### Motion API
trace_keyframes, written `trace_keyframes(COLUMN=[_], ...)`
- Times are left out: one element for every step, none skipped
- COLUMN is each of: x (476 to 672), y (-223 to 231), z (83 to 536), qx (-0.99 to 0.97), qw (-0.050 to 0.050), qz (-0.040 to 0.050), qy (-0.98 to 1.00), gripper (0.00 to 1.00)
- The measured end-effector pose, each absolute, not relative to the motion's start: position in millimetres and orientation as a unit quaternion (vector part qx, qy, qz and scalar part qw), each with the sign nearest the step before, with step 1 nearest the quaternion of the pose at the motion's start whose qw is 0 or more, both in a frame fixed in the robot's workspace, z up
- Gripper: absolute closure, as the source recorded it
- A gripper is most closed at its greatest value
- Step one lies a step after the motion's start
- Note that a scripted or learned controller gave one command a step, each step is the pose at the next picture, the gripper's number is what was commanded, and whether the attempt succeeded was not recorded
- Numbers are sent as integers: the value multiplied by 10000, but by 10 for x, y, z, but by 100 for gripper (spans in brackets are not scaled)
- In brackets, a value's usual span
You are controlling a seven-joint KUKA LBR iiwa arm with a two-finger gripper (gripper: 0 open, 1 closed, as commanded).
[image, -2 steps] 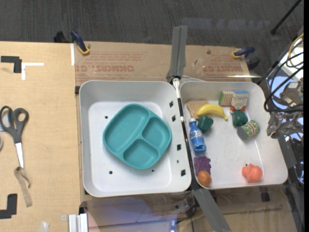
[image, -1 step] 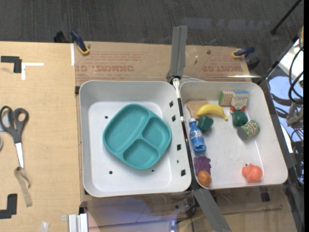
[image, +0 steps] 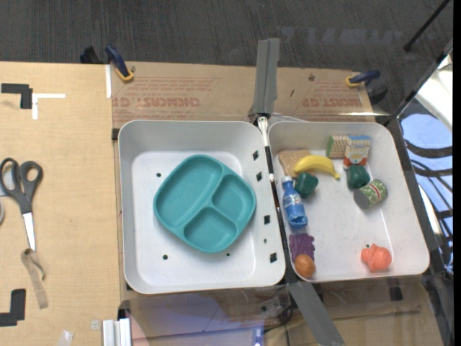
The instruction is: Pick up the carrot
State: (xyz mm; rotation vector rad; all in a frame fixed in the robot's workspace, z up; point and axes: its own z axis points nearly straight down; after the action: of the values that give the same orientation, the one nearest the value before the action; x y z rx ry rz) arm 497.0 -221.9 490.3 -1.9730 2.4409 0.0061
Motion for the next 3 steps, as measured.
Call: trace_keyframes(x=[5327, 5346, 5716], y=[-2211, -2208, -2199], z=[3869, 3941, 4076], qx=[-7132, -7115, -8967], qw=[11, 29, 26], qz=[32, 52, 21], qy=[7009, 7026, 4426], gripper=[100, 100, 100])
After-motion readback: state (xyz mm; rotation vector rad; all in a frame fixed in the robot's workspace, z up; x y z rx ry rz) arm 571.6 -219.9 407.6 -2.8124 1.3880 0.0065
